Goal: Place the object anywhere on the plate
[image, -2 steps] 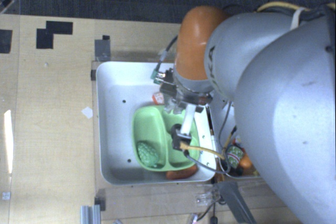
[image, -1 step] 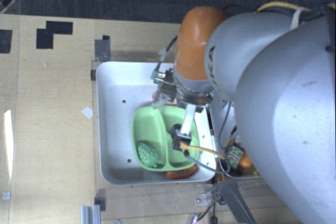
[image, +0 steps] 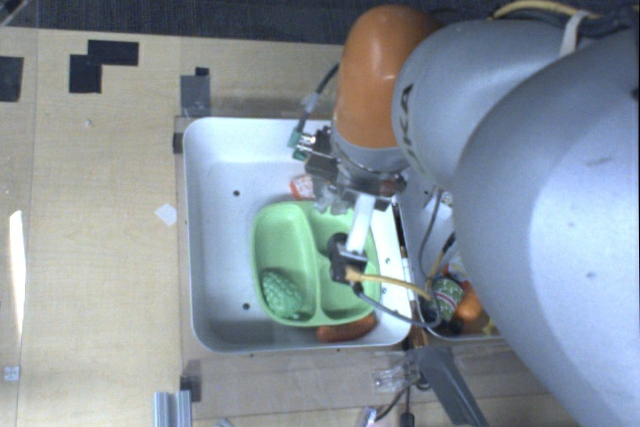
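Observation:
A light green divided plate point(image: 268, 227) lies in the left white bin point(image: 215, 205), toward its right side. A darker green, bumpy object point(image: 283, 292) rests in the plate's left compartment near its front end. My gripper point(image: 332, 200) hangs over the plate's back right part, below the orange wrist band, and the arm hides much of it. Nothing shows between the gripper and the bumpy object, which lies apart to its front left.
A small red and white thing point(image: 300, 185) lies on the bin floor behind the plate. An orange-red item point(image: 345, 331) pokes out under the plate's front edge. In the right bin, a green and red object point(image: 448, 296) and an orange one point(image: 470, 311) peek out beside the arm.

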### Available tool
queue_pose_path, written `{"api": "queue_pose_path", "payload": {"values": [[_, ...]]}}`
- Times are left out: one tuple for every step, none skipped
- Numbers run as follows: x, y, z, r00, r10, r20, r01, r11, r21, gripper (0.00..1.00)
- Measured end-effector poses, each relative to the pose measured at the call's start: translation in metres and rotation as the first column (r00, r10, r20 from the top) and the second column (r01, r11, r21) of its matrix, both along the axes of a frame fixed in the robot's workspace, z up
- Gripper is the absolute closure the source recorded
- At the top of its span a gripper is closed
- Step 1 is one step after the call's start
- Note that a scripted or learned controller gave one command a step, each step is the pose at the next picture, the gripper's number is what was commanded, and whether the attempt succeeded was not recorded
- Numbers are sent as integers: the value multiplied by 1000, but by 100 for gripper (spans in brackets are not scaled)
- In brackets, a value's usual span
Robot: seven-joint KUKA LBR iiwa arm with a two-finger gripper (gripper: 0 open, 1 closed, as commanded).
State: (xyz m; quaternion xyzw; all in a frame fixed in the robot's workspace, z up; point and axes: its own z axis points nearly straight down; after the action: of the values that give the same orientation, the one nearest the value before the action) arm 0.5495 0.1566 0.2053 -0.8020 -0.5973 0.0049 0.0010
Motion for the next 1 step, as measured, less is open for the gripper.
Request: {"api": "queue_pose_path", "payload": {"values": [[0,0,0,1000,0,0,0,1000,0,0]]}}
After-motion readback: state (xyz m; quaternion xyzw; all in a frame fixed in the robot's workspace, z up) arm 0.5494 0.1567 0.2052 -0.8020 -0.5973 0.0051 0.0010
